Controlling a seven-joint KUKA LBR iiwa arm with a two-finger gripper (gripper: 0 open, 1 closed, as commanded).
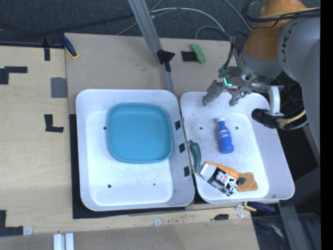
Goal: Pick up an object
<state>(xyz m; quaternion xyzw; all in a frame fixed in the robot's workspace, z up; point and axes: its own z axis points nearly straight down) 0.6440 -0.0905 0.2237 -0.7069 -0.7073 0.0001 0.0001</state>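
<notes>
My gripper [222,98] hangs over the far edge of the right bin [270,155], its two fingers spread open with nothing between them. A small blue bottle [225,136] lies in the middle of that bin, below the gripper and apart from it. Near the bin's front sits an orange, black and white packet [222,177] beside an orange piece [248,182]. A dark green tool [195,154] lies along the bin's left wall.
The left bin [93,155] holds a teal square plate [139,132]. A grey pole [148,25] slants across the back of the bench, with cables behind it. A green item [198,53] lies on the bench beyond the right bin.
</notes>
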